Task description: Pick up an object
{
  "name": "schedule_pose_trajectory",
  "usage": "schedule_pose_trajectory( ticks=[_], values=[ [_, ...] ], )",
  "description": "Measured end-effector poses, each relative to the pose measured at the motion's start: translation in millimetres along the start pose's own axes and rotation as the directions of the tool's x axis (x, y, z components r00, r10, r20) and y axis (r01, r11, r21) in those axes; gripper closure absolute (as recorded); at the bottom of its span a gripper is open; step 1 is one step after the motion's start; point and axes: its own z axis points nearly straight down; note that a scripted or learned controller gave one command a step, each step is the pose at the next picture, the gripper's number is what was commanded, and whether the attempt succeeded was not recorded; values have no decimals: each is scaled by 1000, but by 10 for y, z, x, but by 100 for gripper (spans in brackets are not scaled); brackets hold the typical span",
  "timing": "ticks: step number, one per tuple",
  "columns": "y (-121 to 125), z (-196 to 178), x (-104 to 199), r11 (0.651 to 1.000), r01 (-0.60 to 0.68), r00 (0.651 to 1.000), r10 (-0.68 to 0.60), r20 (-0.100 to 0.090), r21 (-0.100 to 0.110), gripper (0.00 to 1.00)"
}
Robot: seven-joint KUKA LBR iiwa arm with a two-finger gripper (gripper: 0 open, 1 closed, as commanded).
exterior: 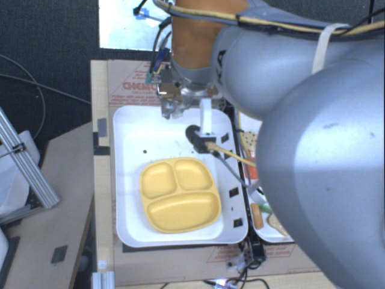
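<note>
The grey arm (301,119) reaches in from the right, looming large in the foreground, and narrows to its orange band (201,29) (the segment just above the wrist). Beneath that, the metal pincer (172,105) hangs pointing downward, left of the arm's bulk.

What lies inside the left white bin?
A yellow three-compartment plate lies in the bin, toward its near end. The arm covers the bin's far right corner, so that part is unseen.

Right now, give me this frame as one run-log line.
task: pick object | gripper: at left bin far edge, apart from yellow divided tray | right bin: mostly behind arm
</note>
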Motion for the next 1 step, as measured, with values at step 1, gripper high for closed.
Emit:
schedule_pose_trajectory(
  ticks=[1],
  values=[
    [-649, 1416, 223, 1000, 3, 1000, -3, 2, 12, 100]
  ],
)
